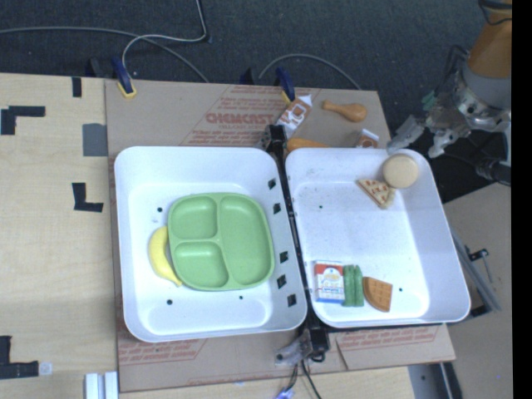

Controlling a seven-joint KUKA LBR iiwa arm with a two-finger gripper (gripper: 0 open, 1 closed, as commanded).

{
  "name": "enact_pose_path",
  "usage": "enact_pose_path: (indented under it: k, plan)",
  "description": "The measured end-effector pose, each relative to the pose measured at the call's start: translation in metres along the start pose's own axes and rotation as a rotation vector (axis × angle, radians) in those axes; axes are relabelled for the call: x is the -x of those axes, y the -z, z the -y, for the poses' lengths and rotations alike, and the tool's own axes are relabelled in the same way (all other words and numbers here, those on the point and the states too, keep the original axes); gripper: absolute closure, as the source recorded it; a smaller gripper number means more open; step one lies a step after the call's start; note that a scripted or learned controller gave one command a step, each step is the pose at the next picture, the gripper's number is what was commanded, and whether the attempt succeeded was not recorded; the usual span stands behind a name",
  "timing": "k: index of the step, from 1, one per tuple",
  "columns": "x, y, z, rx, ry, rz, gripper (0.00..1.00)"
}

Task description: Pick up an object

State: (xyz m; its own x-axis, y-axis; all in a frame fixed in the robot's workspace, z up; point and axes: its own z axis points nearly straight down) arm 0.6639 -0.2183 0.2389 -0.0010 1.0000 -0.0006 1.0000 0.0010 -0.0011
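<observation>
Left bin (133,223): green divided plate (222,241) over banana (160,258), banana's long axis along plate's left edge. Right bin (432,248): round bun (401,171) in far corner, just left of fingers (436,135). Fingers spread open above bin rim, gripping nothing.

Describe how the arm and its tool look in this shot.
The arm is grey with a broad orange band above the wrist, rounded in section. Below the band sits a pale grey collar, and from it the tool spreads into dark and light grey angular parts. The image is too blurred to make out cables or markings on it.
</observation>
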Motion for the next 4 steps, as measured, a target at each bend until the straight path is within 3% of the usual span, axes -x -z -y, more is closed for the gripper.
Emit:
enact_pose_path:
  k: [1, 2, 4]
  plan:
    - [0.005, -0.094, 0.015, -0.003, 0.0, 0.001, 0.0]
    - [0.003, -0.152, -0.005, -0.002, 0.003, -0.002, 0.0]
    - [-0.08, -0.153, -0.006, 0.003, 0.002, 0.001, 0.0]
